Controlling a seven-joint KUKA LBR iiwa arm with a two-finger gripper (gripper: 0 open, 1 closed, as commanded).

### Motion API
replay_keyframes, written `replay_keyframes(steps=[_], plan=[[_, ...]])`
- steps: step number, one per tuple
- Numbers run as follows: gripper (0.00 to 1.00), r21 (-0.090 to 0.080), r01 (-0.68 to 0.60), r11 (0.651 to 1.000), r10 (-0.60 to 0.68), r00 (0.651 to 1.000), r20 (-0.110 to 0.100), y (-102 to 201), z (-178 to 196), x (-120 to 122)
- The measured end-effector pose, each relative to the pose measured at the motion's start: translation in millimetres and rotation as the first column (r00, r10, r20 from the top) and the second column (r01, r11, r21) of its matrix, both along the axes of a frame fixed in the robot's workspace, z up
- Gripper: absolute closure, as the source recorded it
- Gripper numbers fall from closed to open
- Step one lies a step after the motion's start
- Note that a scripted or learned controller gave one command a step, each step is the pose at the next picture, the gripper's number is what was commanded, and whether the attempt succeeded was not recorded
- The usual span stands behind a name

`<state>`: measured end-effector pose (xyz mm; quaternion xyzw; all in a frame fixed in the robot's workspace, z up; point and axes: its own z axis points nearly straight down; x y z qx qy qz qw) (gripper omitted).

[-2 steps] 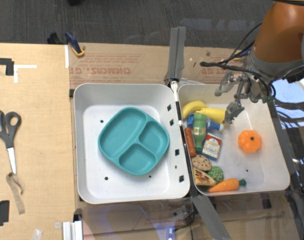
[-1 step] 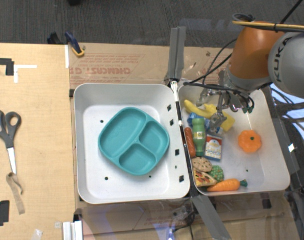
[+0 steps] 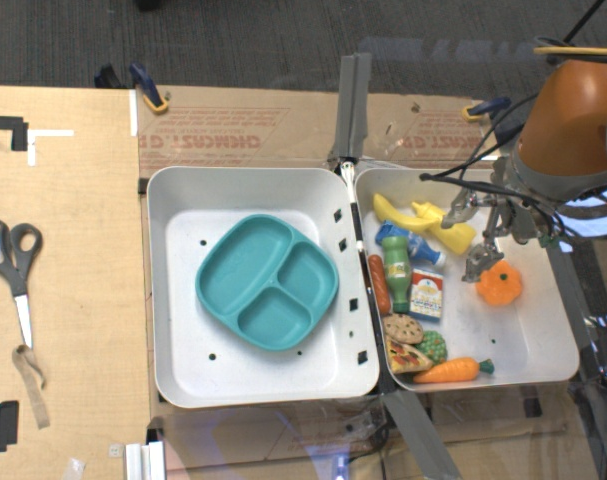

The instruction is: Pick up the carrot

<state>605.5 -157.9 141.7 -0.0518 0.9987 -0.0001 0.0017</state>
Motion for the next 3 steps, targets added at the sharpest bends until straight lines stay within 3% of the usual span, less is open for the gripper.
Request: replay_keyframes(steps=[1, 2, 3], plan=[[0.00, 0.000, -0.020, 1.000, 0.020, 1.000, 0.000, -62.7, -48.9, -68.5], [0.00, 0.000, -0.094, 0.996, 0.094, 0.996, -0.001, -46.2, -49.2, -81.1], [1.00, 0.000, -0.099, 0.995, 0.099, 0.995, 0.003, -44.7, -39.3, -79.1]])
